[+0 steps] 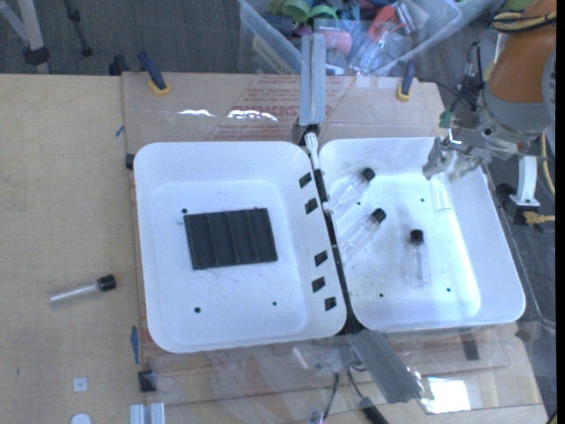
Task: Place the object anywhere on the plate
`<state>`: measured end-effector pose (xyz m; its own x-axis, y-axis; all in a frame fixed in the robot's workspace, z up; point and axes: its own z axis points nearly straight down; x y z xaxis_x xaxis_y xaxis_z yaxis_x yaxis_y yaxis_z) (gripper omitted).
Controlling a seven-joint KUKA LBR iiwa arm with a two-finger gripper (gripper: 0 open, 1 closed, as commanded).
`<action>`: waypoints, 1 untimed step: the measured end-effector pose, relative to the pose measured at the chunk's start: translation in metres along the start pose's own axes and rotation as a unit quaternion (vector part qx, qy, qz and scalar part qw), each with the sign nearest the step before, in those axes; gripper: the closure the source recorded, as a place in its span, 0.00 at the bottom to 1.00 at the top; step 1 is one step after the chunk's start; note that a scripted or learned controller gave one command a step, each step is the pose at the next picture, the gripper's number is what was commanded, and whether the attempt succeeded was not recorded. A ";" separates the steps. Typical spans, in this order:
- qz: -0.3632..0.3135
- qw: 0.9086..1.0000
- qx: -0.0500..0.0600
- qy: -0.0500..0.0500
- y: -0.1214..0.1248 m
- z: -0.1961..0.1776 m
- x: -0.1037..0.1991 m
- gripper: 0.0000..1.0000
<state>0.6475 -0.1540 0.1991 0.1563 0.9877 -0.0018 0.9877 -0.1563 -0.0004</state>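
A dark ribbed plate [231, 238] lies flat in the left bin [159, 316]. The right bin [494, 299] holds three clear vials with black caps: one [353, 185] near the divider at the back, one [362, 227] just below it, one [415, 259] upright in the image near the middle. My gripper [447, 163] hangs over the right bin's back right part, far from the plate. A clear tube-like shape [441, 196] shows just below it; whether it is gripped or lies on the bin floor is unclear.
Another capped vial [79, 290] lies on the wooden bench left of the bins. A clear tub of coloured items [353, 11] stands behind the bins. A grey bar [311, 78] runs down to the divider [322, 237] between them.
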 end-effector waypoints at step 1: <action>0.149 0.989 -0.001 0.001 -0.010 -0.018 0.068 1.00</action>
<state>0.6485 -0.0851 0.2166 0.4409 0.8976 0.0000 0.8976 -0.4409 0.0011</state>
